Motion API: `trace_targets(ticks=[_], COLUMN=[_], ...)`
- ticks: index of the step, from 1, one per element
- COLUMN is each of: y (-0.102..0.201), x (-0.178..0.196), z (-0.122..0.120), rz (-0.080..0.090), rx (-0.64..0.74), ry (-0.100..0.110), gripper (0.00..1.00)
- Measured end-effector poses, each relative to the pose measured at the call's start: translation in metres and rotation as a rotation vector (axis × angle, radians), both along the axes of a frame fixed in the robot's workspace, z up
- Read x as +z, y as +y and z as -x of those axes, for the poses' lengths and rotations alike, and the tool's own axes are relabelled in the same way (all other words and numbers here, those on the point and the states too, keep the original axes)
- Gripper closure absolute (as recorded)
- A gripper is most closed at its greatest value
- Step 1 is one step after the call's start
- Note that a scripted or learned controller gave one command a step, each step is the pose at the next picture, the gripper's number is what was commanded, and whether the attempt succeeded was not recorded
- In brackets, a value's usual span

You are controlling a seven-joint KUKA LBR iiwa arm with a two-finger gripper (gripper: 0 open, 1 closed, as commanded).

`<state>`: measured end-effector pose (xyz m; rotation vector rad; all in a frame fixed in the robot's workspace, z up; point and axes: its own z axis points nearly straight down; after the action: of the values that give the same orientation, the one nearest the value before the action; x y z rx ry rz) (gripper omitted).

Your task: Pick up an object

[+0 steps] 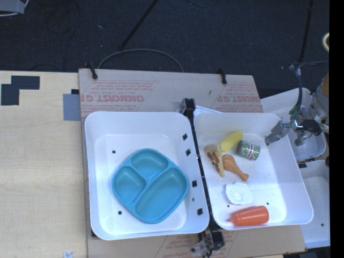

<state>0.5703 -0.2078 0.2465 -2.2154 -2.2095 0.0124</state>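
Two shallow white bins sit side by side, keeping the work sorted: the left bin [102, 144] carries just a blue divided plate [149, 184], while the right bin [285, 168] gathers every candidate for picking — an orange carrot-like piece [249, 215] near its front wall, a white disc [238, 193], a toy drumstick [235, 166], a yellow banana-like piece [231, 141] and a small green can [248, 150]. The gripper [279, 130] hangs at the bin's right rim, apparently carrying nothing; how wide it stands I cannot tell.
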Motion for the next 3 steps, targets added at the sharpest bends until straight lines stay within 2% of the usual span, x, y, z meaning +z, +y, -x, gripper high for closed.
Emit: trace_targets(ticks=[1, 2, 3], y=[0.0, -0.001, 0.001], x=[0.008, -0.043, -0.086], z=[-0.002, -0.012, -0.009], rz=[0.002, 0.002, 0.002], rx=[0.002, 0.003, 0.002], ry=[-0.012, -0.009, -0.009], gripper=[0.0, 0.0, 0.0])
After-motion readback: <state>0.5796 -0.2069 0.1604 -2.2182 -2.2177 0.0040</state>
